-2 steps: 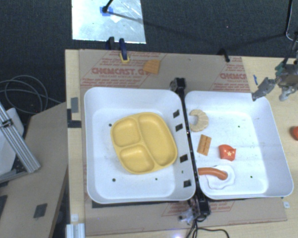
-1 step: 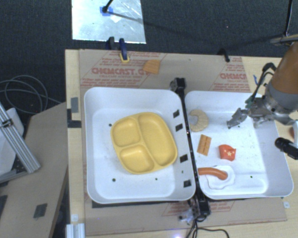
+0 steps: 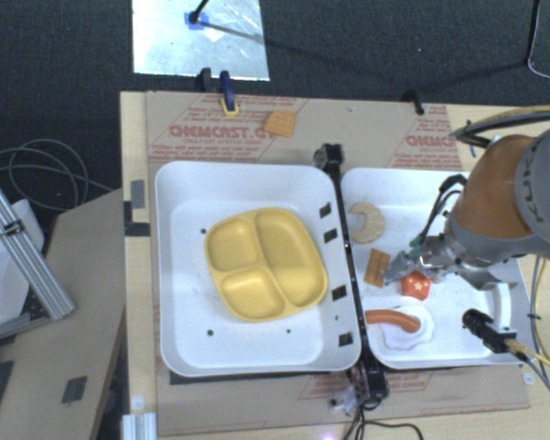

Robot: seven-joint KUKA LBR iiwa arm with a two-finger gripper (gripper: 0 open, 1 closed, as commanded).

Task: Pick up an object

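**Gripper Position Relative to Right-Bin Items**

Dark carpet surrounds the counter, which carries two white bins side by side on brown cardboard. The left bin contains a yellow tray with three compartments. The right bin contains the candidate items for pickup.

Item layout, right bin:
- Beige ring, near the far-left corner.
- Brown block, just beside the dividing wall, long axis running roughly toward and away from the camera, slightly tilted.
- Red item, small and rounded, right of the block.
- Sausage, long axis running left to right, resting on a white disc near the front wall.

The arm enters from the right, and the gripper sits low over the middle of the right bin. Its metal tip points left and down.

Key relation: the red item lies directly below and just toward the camera from the gripper tip, touching or nearly touching it. The brown block lies just left of the tip. The sausage lies nearer the camera, apart from the tip.

State of the fingers: cannot tell; the wrist body and the viewing angle hide whether they are spread or pressed together. No item is visibly between them.

Judgement: the red item is the closest target; a short descent toward the camera side would centre the gripper over it.
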